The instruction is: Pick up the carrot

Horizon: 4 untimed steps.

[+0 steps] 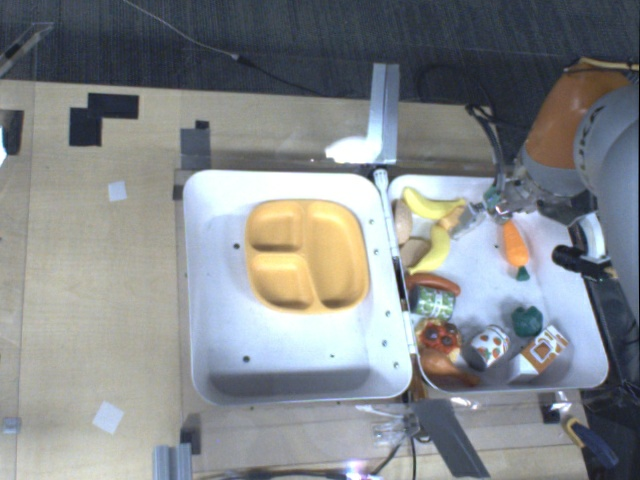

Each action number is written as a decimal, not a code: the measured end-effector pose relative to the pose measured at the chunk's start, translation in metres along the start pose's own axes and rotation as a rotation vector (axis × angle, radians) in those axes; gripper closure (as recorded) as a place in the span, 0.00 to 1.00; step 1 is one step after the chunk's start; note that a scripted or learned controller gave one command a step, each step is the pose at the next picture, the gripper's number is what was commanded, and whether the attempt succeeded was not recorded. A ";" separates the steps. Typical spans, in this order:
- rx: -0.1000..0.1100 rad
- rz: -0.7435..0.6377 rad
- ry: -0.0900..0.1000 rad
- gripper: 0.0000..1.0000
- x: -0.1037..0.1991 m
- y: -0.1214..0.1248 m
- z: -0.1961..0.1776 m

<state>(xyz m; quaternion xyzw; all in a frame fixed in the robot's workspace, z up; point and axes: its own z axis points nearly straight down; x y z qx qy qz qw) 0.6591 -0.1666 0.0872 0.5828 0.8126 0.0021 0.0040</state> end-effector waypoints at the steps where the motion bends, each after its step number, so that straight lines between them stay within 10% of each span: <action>1: -0.002 -0.038 0.002 0.00 0.001 -0.064 -0.002; 2: -0.009 -0.069 0.009 0.00 0.005 -0.104 -0.004; 3: -0.014 -0.073 -0.004 1.00 0.002 -0.102 -0.016; 4: 0.000 0.136 0.000 1.00 0.042 -0.113 -0.069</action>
